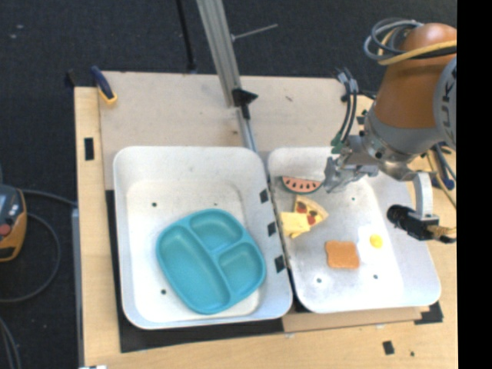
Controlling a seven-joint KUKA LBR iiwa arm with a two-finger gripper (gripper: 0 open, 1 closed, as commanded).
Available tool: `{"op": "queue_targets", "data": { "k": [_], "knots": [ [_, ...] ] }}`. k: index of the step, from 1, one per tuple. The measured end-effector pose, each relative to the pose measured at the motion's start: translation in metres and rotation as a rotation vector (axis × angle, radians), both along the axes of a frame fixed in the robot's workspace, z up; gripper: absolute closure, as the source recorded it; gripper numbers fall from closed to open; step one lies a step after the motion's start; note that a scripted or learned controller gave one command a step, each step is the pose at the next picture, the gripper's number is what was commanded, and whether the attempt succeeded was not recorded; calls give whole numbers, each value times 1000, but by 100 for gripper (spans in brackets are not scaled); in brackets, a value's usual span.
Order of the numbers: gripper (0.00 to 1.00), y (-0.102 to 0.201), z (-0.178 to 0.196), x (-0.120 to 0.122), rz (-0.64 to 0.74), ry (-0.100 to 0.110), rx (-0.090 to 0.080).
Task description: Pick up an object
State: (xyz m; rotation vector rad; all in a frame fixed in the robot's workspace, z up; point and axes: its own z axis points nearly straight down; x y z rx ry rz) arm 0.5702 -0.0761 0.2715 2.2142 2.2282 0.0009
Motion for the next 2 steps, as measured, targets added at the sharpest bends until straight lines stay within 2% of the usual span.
{"op": "queue_targets", "data": {
  "k": [1, 2],
  "knots": [
    [100, 43, -9, -13, 0, 1, 0],
    [100, 99, -7, -27, 2, 0, 2]
  ]
}}
